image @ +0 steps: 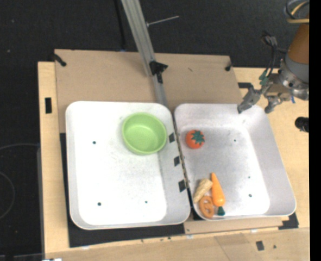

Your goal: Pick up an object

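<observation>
In the right bin (258,145) a red tomato (195,138) lies near the upper left corner. An orange carrot (218,190), a beige piece (202,188) and an orange slice (206,206) lie together near the bin's front edge. A green bowl (144,134) sits in the left bin (106,184) at its upper right. My gripper (256,103) hangs above the right bin's far right corner, open, with nothing between its fingers. It is well away from the tomato and the carrot.
A grey metal pole (141,34) slants down from the top to the gap between the bins. Brown cardboard (193,80) lies behind both bins. The bench edge runs along the front and left.
</observation>
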Controlling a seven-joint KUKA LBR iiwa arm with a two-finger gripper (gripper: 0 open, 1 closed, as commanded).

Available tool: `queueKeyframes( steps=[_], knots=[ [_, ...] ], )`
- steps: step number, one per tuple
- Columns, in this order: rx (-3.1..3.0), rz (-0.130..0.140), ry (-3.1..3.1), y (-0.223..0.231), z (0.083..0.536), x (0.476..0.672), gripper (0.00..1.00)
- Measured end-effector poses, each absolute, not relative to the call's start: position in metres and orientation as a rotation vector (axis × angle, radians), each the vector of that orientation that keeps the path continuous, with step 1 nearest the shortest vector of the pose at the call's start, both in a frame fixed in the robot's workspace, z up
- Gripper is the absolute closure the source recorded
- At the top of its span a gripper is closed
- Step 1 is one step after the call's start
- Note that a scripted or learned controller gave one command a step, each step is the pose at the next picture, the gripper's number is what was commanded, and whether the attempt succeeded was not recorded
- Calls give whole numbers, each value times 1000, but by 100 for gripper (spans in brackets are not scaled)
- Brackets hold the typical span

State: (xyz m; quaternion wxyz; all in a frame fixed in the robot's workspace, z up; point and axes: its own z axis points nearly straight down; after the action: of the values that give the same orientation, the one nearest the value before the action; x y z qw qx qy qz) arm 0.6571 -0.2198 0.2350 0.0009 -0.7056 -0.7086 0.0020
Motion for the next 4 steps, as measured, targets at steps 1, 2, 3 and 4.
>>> queueKeyframes(
  steps=[1, 2, 3, 4],
  knots=[
    [-2221, 6, -2221, -220, 192, 652, 0],
    [-2218, 5, -2224, -214, 135, 650, 0],
    [-2221, 0, -2232, -215, 149, 652, 100],
    [-2220, -7, -2232, -207, 204, 649, 100]
  ],
)
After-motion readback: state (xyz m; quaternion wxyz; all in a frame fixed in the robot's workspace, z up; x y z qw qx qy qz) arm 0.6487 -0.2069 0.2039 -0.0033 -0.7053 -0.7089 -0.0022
